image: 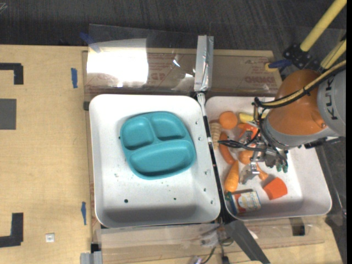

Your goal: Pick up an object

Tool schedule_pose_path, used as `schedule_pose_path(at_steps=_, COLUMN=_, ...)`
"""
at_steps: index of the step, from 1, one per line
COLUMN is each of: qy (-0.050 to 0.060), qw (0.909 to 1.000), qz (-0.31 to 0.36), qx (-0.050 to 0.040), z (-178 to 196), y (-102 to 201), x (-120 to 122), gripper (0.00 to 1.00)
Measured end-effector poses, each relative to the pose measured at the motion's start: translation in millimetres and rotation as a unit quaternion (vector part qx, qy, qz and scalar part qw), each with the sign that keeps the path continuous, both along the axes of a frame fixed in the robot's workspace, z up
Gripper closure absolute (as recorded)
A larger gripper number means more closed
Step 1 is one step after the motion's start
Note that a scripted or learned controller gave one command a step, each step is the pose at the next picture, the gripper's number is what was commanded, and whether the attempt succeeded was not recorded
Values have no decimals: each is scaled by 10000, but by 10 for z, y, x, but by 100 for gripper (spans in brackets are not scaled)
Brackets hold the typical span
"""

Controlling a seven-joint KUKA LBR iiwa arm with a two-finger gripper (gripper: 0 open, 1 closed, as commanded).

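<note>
Just the one overhead camera view here, looking down at a slant. The arm (pixel 300 106) comes in from the right and its claw (pixel 257 159) is down inside the right bin (pixel 316 202), right over a messy pile of toy food. Honestly I can't tell how wide the claw is, or whether it has anything in it; the wrist and cables cover that spot.

The pile is where any pick has to happen. There's a round orange fruit (pixel 227 119) near the back of the bin, a long carrot-ish piece (pixel 233 176) lying lengthwise just beside the claw, an orange-red cup-shaped thing (pixel 275 188) toward the front right, and a small can (pixel 245 201) with a printed label lying on its side at the front. It all looks like small, smooth plastic, and mostly rounded.

What could go wrong, I'd say: the items are crammed together and touching, so the claw could land between two and just shove them apart, or pinch a rounded edge that squirts out on the lift. The carrot piece is close to the bin's left wall, so there's not much room on that side.

The left bin (pixel 104 197) holds a teal divided plate (pixel 158 144), well apart from the claw.
</note>
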State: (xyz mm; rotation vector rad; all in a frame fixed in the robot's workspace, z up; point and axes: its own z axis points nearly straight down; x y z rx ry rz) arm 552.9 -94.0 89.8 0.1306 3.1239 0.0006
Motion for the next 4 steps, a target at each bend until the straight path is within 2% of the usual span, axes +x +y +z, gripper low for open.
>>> schedule_pose_path(at_steps=1, qy=-66, qw=10000, qz=9, qx=-11, z=136, y=7, x=39, gripper=100)
schedule_pose_path(at_steps=2, qy=-3, qw=9961, qz=-884, qx=-15, z=1377, y=-838, x=-275, gripper=100)
schedule_pose_path(at_steps=3, qy=36, qw=9963, qz=-864, qx=1, z=1338, y=-809, x=-284, gripper=0)
schedule_pose_path(at_steps=4, qy=-18, qw=9963, qz=-865, qx=-4, z=140, y=-695, x=-280, gripper=0)
